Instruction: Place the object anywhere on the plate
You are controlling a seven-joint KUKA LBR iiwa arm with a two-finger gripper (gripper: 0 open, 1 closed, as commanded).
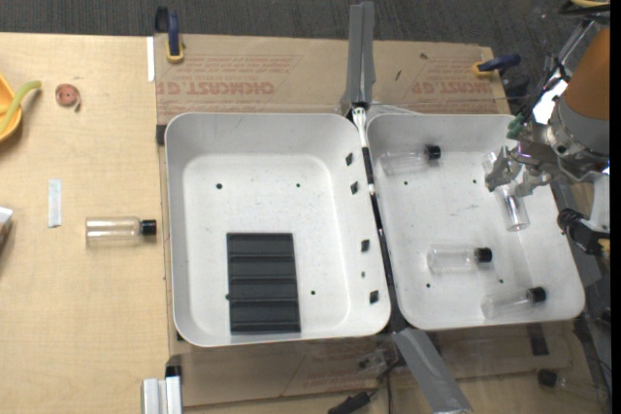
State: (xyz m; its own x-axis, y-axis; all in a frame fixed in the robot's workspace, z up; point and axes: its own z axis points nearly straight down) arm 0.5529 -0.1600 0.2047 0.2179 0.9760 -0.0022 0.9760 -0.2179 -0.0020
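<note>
Bench, two white bins side by side. Left bin (pixel 194 208) holds a dark ribbed plate (pixel 262 283). Right bin (pixel 543 267) holds three clear black-capped bottles (pixel 456 259). Gripper (pixel 511 194) at right bin's far-right side, clenched on a fourth clear bottle (pixel 515 210), hanging mouth-down. Judged step: pick done, carry pending. Next: travel left over the divider, lower onto plate, release.

Arm's a grey KUKA (pixel 585 116) with a fat orange band just above the wrist. Below the band it's a light grey collar, then a cluttered silvery metal claw (pixel 511 192) with pale fingers. White tag-looking bits and dark cables sit beside the band.
</note>
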